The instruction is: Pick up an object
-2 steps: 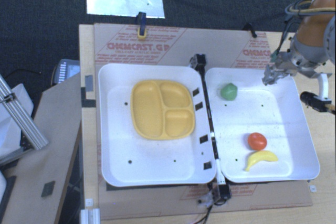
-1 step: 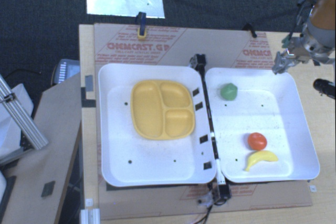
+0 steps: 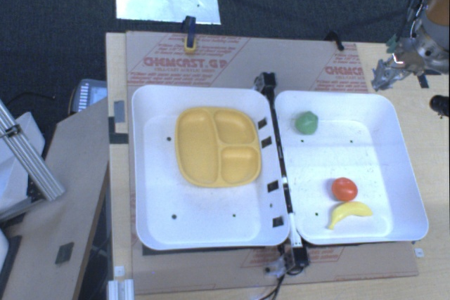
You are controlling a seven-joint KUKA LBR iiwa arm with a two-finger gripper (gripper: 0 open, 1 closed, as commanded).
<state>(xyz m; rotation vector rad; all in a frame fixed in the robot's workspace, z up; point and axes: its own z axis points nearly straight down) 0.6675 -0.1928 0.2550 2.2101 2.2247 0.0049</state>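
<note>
The arm enters at the upper right and holds the claw (image 3: 385, 74) above the surface, just outside the far right corner of the right bin (image 3: 401, 151). Whether the claw is apart or together cannot be told. Inside the right bin, a green ball (image 3: 306, 122) lies near its far left corner; a red tomato (image 3: 344, 187) and a yellow banana (image 3: 350, 213) lie together toward its near edge. A yellow divided tray (image 3: 216, 147) sits in the left bin (image 3: 151, 172).

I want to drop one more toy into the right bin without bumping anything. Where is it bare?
Right bin: bare across the middle, between the green ball near the far left corner and the tomato, and along the right wall. Crowded near the front, where the tomato sits close to the banana.
</note>
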